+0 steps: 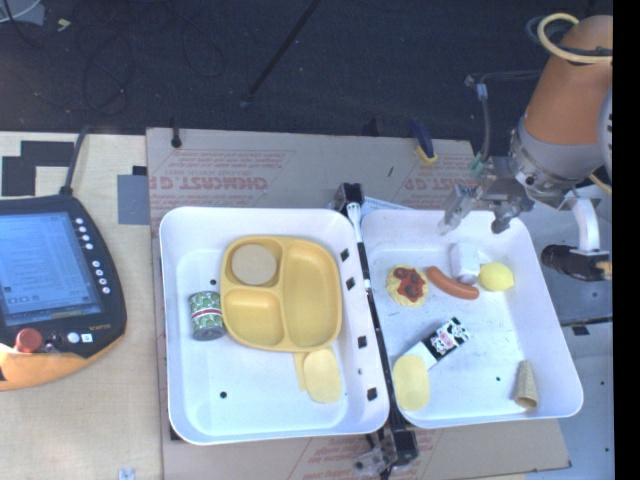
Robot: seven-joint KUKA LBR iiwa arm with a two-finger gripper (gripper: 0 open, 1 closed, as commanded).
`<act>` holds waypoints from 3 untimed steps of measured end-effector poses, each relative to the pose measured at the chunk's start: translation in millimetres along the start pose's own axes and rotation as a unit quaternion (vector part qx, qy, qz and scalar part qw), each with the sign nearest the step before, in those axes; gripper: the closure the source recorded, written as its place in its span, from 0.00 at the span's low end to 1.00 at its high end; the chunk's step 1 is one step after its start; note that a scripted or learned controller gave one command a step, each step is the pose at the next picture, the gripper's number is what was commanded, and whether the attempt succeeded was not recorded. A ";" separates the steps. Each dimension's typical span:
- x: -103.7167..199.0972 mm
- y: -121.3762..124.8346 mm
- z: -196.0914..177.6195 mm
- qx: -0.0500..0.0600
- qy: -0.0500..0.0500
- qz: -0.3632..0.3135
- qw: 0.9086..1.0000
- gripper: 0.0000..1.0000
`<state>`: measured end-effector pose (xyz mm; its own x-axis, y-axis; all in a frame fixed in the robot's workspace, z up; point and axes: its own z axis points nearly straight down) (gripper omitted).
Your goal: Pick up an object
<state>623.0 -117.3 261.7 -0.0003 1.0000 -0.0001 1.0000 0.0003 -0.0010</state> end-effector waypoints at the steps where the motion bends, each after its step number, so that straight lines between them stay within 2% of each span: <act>1: 13.9 -18.8 98.2 0.006 0.001 0.000 1.000 0.00; 2: 14.8 -28.2 163.0 0.000 0.000 0.000 1.000 0.00; 3: 20.0 -67.3 173.0 -0.001 0.000 0.001 1.000 0.00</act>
<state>555.5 -97.4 88.8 0.0019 1.0000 0.0003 1.0000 -0.0019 0.0010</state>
